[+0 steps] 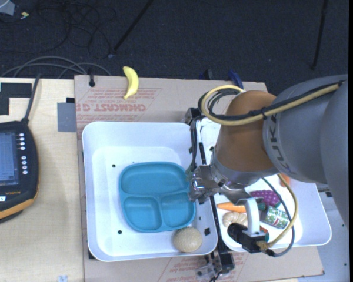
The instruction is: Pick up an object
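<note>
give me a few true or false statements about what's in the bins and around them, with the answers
1. A blue divided tray lies in the left bin. True.
2. The banana is inside the left bin. False: it lies on the cardboard behind the bins.
3. A beige ball sits beside the tray's near corner. True.
4. The purple grapes are in the left bin. False: they are in the right bin.
5. A carrot lies in the right bin. True.
</note>
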Tool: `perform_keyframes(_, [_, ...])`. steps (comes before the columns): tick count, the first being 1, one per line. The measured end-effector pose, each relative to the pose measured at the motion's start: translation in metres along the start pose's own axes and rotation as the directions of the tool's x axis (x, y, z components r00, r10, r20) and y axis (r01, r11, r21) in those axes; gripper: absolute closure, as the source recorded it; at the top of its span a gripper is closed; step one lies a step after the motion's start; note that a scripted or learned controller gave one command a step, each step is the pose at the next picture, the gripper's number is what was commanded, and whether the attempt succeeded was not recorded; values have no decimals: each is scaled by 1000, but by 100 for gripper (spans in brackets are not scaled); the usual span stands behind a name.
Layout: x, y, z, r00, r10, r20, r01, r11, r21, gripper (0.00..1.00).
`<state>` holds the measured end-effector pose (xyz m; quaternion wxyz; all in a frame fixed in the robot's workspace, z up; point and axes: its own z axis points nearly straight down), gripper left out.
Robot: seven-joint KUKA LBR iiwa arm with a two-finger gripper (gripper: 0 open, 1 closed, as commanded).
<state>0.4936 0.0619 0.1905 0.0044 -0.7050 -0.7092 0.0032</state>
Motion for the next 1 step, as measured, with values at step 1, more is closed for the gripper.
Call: perform_keyframes(1, [-3,-18,-150,1000,4,-2,-4,1000,-24,100])
